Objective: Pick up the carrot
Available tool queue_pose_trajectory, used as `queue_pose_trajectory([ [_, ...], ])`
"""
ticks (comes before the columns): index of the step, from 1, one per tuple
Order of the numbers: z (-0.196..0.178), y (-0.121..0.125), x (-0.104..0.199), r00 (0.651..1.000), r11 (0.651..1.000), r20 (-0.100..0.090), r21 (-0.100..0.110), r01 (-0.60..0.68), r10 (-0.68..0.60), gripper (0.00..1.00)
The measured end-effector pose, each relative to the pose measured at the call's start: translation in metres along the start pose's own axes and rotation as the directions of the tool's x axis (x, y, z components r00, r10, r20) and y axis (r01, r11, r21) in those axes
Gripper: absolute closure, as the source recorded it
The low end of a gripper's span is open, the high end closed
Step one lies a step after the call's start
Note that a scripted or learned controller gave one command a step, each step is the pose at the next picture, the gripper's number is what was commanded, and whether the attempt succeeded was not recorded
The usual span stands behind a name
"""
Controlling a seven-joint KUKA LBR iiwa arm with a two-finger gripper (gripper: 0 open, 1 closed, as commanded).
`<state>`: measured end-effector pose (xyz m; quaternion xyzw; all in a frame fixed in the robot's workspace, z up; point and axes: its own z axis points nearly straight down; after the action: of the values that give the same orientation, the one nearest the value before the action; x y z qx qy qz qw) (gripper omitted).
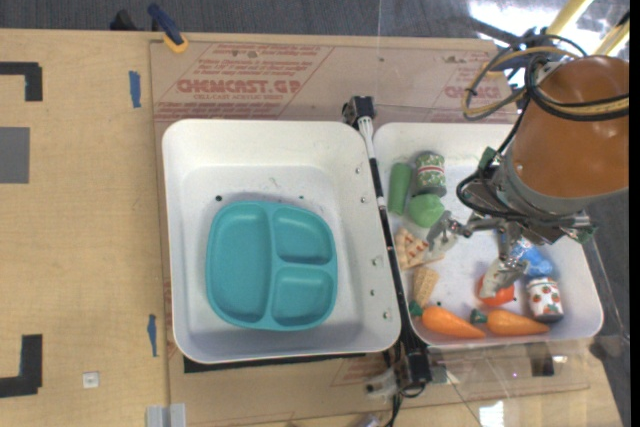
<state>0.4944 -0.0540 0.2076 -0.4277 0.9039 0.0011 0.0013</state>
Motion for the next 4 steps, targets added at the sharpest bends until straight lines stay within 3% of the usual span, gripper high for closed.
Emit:
queue_pose_trajectory([
  [1,-0.030,0.050,-0.055,1.000,1.000,0.010,0.006,0.020,-0.020,0.00],
  [2,-0.040,0.048,-0.057,1.000,1.000,0.019,0.010,0.011,-0.012,1.00],
  [3,-0.040,0.049,-0.057,1.000,1.000,0.018,0.009,0.012,-0.012,0.00],
  [4,-0.051,0.048,-0.060,1.000,1.000,0.030,0.014,0.006,-0.007,1.00],
])
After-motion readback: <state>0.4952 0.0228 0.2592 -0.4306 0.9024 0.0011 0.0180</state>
